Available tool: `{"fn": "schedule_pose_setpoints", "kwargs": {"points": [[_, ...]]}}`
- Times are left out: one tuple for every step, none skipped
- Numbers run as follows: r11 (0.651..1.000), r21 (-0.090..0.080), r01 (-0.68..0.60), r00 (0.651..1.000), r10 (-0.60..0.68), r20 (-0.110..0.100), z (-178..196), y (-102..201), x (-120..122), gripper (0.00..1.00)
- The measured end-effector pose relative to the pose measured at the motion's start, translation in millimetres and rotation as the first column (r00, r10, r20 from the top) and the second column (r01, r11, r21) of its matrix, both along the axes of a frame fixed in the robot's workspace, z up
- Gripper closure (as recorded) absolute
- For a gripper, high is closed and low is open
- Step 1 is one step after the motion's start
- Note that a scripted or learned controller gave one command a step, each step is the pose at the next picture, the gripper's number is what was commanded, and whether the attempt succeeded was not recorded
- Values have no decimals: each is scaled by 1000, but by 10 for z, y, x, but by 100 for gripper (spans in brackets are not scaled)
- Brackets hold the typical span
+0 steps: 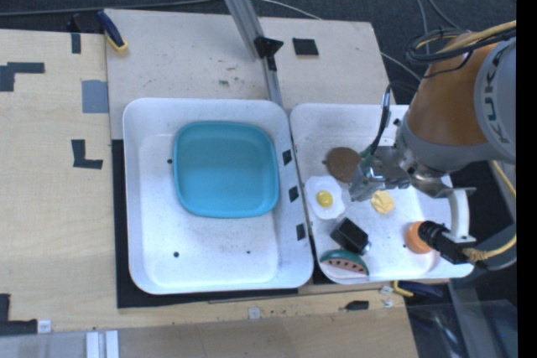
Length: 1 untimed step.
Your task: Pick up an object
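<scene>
My gripper [362, 183] hangs low over the middle of the right bin [336, 120], reaching in from the right. Just left of it and a little farther back lies a brown round disc [340, 162]. A white piece with a yellow centre, like a fried egg [323, 199], sits to its front left. A pale yellow lump [383, 202] lies right beside the gripper's front right. Nearer the front edge are a small black block [350, 235], a watermelon slice [345, 266] and an orange piece [414, 236]. Nothing shows between the gripper's tips.
The left bin [143, 205] holds a blue square plate [226, 168]. A slanted metal pole [243, 4] rises behind the divider between the bins. Cables trail over the dark floor at the back right. A yellow-handled tool [112, 32] lies on the bench's far left corner.
</scene>
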State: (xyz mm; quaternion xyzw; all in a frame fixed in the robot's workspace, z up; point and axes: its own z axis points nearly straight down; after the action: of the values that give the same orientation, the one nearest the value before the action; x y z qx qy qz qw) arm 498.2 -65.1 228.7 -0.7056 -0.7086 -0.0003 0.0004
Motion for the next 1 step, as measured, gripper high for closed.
{"fn": "schedule_pose_setpoints", "kwargs": {"points": [[1000,0,0,1000,0,0,94,555,28,100]]}}
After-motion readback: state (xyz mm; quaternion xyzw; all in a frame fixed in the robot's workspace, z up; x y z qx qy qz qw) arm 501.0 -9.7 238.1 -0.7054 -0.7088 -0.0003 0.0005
